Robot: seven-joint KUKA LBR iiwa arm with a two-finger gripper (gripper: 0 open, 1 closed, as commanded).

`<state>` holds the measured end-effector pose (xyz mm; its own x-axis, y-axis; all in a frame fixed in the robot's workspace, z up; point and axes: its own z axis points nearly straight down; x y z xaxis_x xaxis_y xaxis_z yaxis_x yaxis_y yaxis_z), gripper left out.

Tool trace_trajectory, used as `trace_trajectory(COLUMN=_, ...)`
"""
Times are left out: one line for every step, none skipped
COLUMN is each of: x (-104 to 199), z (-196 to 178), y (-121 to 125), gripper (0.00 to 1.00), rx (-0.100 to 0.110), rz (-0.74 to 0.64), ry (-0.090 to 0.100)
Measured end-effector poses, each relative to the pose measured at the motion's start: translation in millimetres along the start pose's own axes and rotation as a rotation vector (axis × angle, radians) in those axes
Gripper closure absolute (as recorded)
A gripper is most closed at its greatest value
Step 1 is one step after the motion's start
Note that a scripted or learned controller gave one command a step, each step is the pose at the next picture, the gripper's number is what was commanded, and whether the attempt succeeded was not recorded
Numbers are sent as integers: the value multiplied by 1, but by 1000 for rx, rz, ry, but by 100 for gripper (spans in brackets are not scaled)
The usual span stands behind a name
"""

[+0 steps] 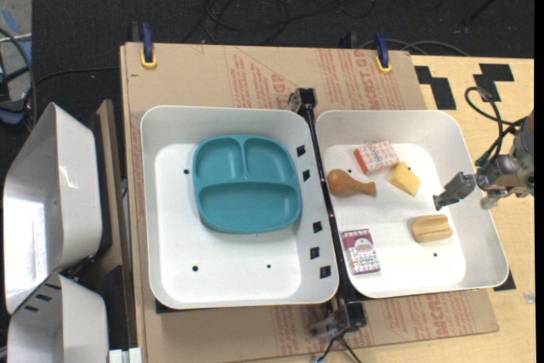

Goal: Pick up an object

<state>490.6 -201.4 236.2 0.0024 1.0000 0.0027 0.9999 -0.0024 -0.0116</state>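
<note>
In the left bin (161,208) we see a teal divided tray (247,184) taking the upper middle, with bare floor along the near side. In the right bin (450,127) a red packet (376,156), cheese wedge (405,179), drumstick (349,183), bread roll (430,228) and small carton (361,252) lie apart, with gaps between them. The far strip and the near right corner lie open. The gripper (456,190) hangs over the right rim.
</note>
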Motion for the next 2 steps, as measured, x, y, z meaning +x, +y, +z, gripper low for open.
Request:
trace_trajectory(x=0, z=-6, y=2, gripper=0, rx=-11, rz=-3, ry=-3)
trace_trajectory(x=6, z=58, y=2, gripper=0, rx=-6, rz=-1, ry=-1)
